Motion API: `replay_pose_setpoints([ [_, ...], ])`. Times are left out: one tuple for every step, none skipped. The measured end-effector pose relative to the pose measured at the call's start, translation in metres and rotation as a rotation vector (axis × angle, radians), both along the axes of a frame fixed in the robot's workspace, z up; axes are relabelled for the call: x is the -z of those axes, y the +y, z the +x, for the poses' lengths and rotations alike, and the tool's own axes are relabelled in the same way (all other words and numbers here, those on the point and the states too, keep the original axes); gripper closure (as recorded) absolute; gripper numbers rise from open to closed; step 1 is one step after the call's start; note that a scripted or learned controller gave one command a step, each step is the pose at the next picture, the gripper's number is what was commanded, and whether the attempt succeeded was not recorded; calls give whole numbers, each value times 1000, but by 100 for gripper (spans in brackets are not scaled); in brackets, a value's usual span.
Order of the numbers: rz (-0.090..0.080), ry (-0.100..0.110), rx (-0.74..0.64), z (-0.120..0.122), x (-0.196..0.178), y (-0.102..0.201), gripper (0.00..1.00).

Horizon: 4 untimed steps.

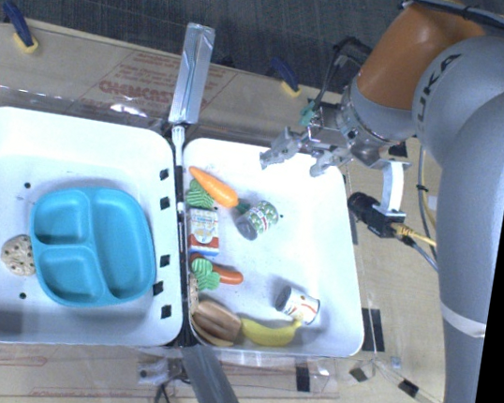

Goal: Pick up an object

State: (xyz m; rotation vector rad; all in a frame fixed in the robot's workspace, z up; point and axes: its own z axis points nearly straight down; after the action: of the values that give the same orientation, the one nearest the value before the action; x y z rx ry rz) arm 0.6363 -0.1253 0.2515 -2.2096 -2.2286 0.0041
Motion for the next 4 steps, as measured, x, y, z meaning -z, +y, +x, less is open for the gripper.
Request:
replay_pose_setpoints([
  [1,11,40,-32,126,-33,0],
  [-1,0,36,-28,110,-33,100],
  [-1,1,36,-28,110,-33,0],
  [2,0,-137,-24,121,-30,0],
])
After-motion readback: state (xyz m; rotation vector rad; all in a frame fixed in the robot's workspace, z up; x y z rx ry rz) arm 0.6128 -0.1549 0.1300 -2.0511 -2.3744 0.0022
